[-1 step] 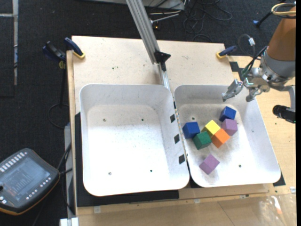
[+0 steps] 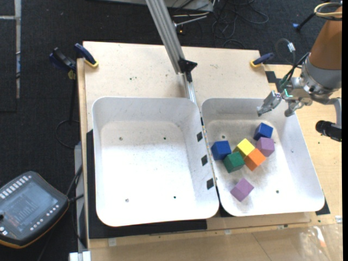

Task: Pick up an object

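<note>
Several small cubes lie in the right bin (image 2: 304, 167): two blue ones (image 2: 221, 149) (image 2: 263, 130), a yellow one (image 2: 246, 146), a green one (image 2: 234, 161), an orange one (image 2: 255, 159) and two purple ones (image 2: 266, 145) (image 2: 242, 189). My gripper (image 2: 278, 105) hangs above the bin's far right corner, clear of the cubes, open with nothing between its fingers. The nearest cube, the far blue one, sits a little below and left of it.
The left bin (image 2: 109, 145) stands beside the right one on the wooden bench. A slanted metal pole (image 2: 166, 29) runs down to the gap between the bins. Clamps (image 2: 87, 56) (image 2: 262, 60) sit at the bench's far corners. A teach pendant (image 2: 27, 208) lies at the lower left.
</note>
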Controlling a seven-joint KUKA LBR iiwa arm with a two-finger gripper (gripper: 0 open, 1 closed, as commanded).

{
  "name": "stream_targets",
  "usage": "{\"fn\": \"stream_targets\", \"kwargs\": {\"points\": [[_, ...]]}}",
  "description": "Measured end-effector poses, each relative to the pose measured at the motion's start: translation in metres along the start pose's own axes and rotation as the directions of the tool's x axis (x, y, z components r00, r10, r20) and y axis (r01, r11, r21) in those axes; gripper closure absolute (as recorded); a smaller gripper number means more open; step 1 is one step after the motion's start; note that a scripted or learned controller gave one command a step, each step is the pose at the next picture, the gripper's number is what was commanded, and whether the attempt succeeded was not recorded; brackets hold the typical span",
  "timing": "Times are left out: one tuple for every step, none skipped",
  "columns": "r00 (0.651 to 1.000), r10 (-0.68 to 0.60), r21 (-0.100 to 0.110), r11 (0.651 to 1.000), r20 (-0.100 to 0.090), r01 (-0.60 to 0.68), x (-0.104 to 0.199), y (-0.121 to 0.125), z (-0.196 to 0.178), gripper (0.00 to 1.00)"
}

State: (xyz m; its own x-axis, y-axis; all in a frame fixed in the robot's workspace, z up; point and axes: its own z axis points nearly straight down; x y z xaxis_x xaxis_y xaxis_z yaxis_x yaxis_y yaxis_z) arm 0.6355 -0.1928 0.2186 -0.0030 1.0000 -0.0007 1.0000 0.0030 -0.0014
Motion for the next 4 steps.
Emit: {"fn": "stream_targets", "kwargs": {"points": [[1.000,0.000,0.003,1.000,-0.001,0.000,0.010,0.003,0.050,0.00],[1.000,0.003,-0.014,1.000,0.009,-0.003,0.002,0.009,0.103,0.00],[1.000,0.000,-0.041,0.999,0.021,0.000,-0.004,0.019,0.111,0.00],[1.000,-0.001,-0.045,0.999,0.025,0.002,-0.004,0.019,0.100,1.00]]}}
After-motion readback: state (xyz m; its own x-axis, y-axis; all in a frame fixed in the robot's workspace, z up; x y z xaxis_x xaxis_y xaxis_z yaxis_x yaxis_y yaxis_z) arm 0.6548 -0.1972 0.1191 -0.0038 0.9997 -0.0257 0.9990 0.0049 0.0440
